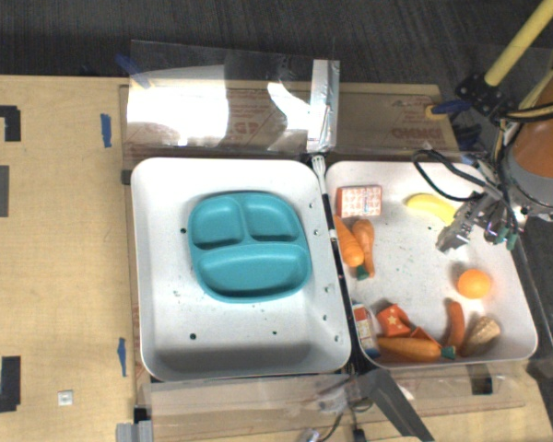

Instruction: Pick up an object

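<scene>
Camera view: gripper [463, 231] at right of frame, low over right bin [401, 258], near banana [430, 208]; finger opening cannot tell, nothing seen held. Nearest target orange [474, 284] just below gripper: likely light, firm, round, prone to roll; grasp across widest middle.

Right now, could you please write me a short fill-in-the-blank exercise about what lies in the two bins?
1. The teal divided plate lies in the ____ bin.
2. The gripper hovers over the right bin, between the yellow banana and the round ____ fruit.
3. The plate has ____ compartments.
4. The small red and white carton lies in the ____ bin.

Missing words: left; orange; three; right
</scene>
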Robot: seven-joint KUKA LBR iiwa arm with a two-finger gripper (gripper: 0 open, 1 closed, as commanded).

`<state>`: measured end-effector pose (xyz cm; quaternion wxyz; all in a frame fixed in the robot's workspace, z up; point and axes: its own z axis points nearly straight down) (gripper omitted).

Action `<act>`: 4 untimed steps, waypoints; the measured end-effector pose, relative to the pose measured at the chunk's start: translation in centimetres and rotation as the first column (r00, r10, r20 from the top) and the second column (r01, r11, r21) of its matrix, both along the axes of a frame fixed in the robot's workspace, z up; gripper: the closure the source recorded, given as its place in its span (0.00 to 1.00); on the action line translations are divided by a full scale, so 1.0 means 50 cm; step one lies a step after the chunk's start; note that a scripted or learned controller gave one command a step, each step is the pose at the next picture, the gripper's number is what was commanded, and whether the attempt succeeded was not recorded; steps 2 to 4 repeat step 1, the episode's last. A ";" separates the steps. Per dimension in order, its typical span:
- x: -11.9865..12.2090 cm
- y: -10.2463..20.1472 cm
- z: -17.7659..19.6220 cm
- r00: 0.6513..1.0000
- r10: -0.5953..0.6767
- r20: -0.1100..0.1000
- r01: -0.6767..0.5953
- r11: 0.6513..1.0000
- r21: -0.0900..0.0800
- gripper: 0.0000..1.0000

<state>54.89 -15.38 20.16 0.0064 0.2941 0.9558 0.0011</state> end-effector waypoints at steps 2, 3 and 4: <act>0.069 0.113 -0.065 0.998 -0.066 -0.008 0.066 0.998 0.003 1.00; 0.069 0.113 -0.065 0.998 -0.066 -0.008 0.066 0.998 0.003 1.00; 0.069 0.113 -0.065 0.998 -0.066 -0.008 0.066 0.998 0.003 1.00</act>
